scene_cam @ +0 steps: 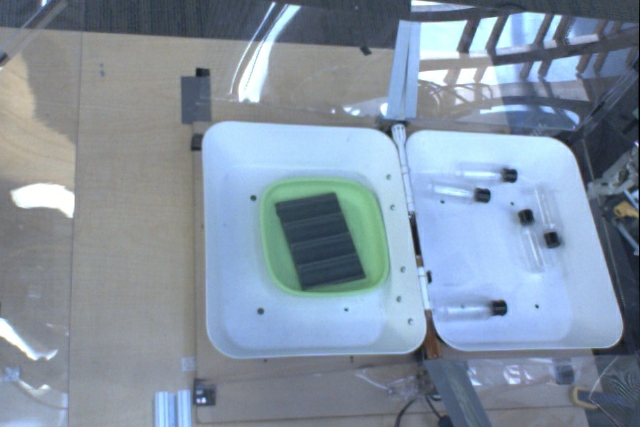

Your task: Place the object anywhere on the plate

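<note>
Two shallow white plastic bins sit side by side: the left bin holds a square lime-green plate bearing a dark grey ribbed rectangular block; the right bin holds clear black-capped tubes. No legible writing.

I see a pale wooden bench bearing two shallow white plastic bins touching side by side.

One fixed camera looks down at a slant from above the worktop, far enough back to take in both white bins: left bin, right bin
</note>
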Robot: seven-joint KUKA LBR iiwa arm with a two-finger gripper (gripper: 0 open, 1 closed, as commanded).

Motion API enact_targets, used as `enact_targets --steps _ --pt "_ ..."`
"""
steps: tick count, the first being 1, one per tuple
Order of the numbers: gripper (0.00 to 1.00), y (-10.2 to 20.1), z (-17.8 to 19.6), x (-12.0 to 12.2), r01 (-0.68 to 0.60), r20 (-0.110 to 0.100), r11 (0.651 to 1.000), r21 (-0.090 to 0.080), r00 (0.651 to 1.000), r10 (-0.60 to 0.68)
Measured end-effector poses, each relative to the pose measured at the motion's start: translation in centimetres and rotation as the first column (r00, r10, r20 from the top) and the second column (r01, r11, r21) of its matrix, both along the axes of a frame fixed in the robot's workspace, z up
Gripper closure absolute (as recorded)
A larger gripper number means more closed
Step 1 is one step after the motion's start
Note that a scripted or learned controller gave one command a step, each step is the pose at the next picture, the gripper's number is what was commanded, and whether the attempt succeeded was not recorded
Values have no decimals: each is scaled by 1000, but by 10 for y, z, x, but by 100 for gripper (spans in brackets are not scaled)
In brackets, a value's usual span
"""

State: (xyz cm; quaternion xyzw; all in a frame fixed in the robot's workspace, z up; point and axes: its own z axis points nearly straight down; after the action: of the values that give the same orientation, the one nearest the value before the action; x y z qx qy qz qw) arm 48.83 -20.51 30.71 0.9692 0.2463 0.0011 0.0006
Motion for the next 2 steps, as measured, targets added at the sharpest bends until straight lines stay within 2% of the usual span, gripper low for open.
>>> enact_targets --steps 1,2 --pt "0 -1 48 0 103 6 995 -3 995 -103" --pt "0 0 -23 0 163 0 987 0 987 -163"
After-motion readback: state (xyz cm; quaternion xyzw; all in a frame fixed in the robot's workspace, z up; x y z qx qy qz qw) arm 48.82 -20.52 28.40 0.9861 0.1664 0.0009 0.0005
